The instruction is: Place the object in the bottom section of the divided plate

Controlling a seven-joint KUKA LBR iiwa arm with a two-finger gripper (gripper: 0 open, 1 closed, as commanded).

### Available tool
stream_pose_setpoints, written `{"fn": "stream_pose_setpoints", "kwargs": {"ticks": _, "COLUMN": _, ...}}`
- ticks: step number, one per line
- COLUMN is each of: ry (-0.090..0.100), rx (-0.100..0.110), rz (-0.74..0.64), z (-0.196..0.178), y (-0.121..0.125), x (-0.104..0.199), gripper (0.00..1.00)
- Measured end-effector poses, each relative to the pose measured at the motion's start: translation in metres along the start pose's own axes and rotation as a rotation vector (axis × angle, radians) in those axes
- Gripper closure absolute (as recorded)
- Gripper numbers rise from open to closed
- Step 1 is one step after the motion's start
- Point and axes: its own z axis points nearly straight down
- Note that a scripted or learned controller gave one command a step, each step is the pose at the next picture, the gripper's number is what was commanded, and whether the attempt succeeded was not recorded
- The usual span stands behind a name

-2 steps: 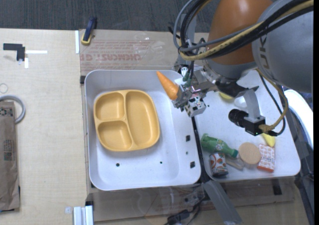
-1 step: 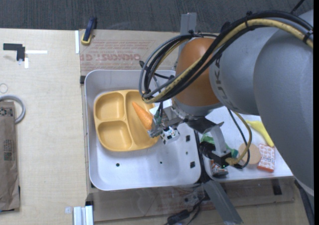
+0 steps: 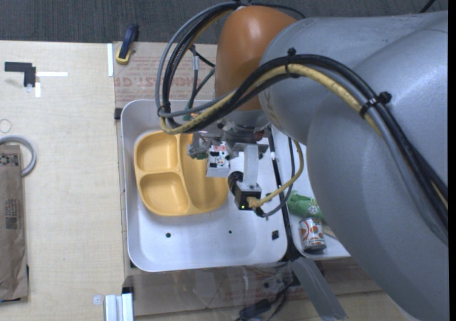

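A yellow divided plate (image 3: 162, 188) lies in the left white bin (image 3: 192, 248), towards its upper left. Two small sections show on the plate's left side, one above the other; a larger section on its right is partly hidden by the arm. My gripper (image 3: 208, 153) hangs over the plate's right part, close to its upper edge. In the right bin, beside the arm, lie a green object (image 3: 303, 206) and a small red and white can (image 3: 312, 235). I see nothing lying in the visible plate sections.
The grey arm with its orange band (image 3: 246, 49) covers most of the right bin and the upper right of the view. A blue and yellow tool (image 3: 127, 43) lies on the bench above the left bin. A brown paper bag (image 3: 11, 220) sits at the far left.
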Motion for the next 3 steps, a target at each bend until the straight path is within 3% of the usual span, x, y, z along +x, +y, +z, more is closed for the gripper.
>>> {"fn": "stream_pose_setpoints", "kwargs": {"ticks": 1, "ry": -0.001, "rx": 0.0, "rz": 0.115, "z": 0.022, "y": 0.092, "x": 0.056, "gripper": 1.0}}
{"fn": "stream_pose_setpoints", "kwargs": {"ticks": 2, "ry": 0.0, "rx": -0.001, "rz": 0.115, "z": 0.021, "y": 0.093, "x": 0.056, "gripper": 0.0}}
{"fn": "stream_pose_setpoints", "kwargs": {"ticks": 3, "ry": 0.001, "rx": -0.002, "rz": 0.288, "z": -0.036, "y": 0.093, "x": 0.055, "gripper": 0.0}}
